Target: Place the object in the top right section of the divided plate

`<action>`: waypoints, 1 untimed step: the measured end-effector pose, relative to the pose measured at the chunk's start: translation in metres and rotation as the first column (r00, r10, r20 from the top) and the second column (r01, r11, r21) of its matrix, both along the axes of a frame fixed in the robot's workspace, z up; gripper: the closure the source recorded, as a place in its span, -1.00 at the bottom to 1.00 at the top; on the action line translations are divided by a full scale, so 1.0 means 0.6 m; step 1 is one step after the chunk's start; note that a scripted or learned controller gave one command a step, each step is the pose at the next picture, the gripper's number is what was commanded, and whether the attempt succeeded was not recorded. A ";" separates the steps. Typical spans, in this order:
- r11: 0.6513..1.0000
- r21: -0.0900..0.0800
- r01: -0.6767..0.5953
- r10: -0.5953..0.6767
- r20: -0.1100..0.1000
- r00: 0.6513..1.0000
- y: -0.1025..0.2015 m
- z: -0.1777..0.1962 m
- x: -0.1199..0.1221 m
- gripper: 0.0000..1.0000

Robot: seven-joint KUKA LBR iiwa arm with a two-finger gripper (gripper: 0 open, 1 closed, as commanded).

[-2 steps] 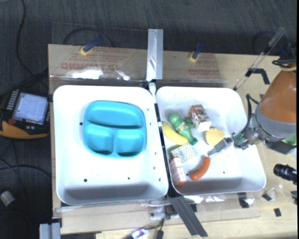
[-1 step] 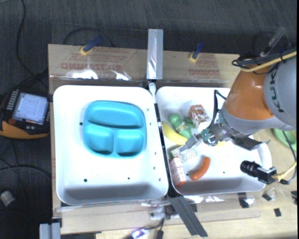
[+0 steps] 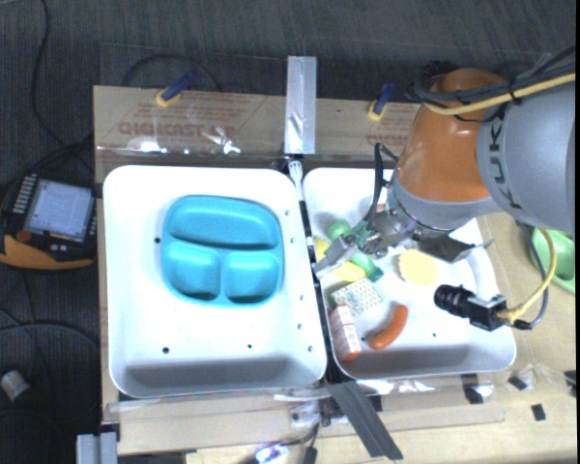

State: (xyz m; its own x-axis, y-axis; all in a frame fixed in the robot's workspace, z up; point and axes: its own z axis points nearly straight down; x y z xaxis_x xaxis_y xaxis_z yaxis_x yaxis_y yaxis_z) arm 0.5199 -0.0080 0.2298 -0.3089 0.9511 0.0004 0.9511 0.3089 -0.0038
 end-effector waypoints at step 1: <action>0.992 -0.004 0.128 -0.128 0.002 0.992 0.021 0.169 0.007 -1.00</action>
